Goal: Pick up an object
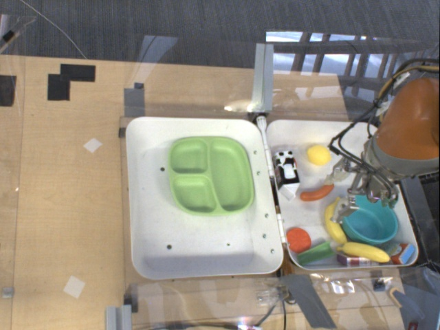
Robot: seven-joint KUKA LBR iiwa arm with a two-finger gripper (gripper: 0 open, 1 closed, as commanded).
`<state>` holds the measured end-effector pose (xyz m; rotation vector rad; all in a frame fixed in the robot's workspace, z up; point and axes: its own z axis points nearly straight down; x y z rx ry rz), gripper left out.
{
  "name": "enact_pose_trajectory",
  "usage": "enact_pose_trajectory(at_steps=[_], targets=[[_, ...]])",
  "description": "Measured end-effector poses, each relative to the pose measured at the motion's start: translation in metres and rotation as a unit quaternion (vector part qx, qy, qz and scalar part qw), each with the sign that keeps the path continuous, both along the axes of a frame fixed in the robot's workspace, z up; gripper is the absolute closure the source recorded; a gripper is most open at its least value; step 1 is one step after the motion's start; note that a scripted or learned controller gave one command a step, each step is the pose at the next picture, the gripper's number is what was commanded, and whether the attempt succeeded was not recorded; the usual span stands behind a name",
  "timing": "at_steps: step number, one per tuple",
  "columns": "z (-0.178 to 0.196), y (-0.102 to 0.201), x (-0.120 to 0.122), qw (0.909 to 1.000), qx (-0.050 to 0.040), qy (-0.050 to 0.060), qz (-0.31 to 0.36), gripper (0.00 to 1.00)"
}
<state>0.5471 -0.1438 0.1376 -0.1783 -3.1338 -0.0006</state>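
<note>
Gripper (360, 201) is low in the right bin (295, 133), directly over the near rim of the teal bowl (375, 227). The metal fingers appear slightly parted with one tip at or just inside the bowl's rim, but the linkage clutters the view and I cannot tell for certain how wide the gap is, or whether the rim actually sits between the tips. Nothing is clearly pinched; no object reads as lifted.

Risks from this pose:
- If the fingers close on the bowl's thin wall, the grip is shallow and the bowl may tip or slide out on the lift.
- A yellow banana (334, 223) lies touching the bowl's left side, right beside the fingertips. A closing finger could catch it and shove it away instead of gripping anything.
- A second banana (364, 252) rests against the bowl's front edge, so a dragged bowl would disturb it.

Likely target, by judgement: the bowl, or the banana beside it.

Elsewhere in the right bin: red sausage (316, 194), lemon (318, 155), black-and-white toy (286, 168), red tomato (298, 238) and green vegetable (315, 254), all apart from the gripper. The left bin (148, 205) holds a green divided plate (210, 175).
</note>
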Motion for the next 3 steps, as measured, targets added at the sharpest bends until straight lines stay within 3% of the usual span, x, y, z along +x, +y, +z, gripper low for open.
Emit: enact_pose_trajectory(at_steps=[1,2,3], targets=[[-0.037,0.021,-0.018,0.9989,-0.0051,-0.025,-0.039,0.0],[-0.047,0.062,0.003,0.9948,-0.0001,-0.01,-0.102,0.0],[-0.048,0.049,0.061,0.9944,0.0,-0.009,-0.105,0.0]])
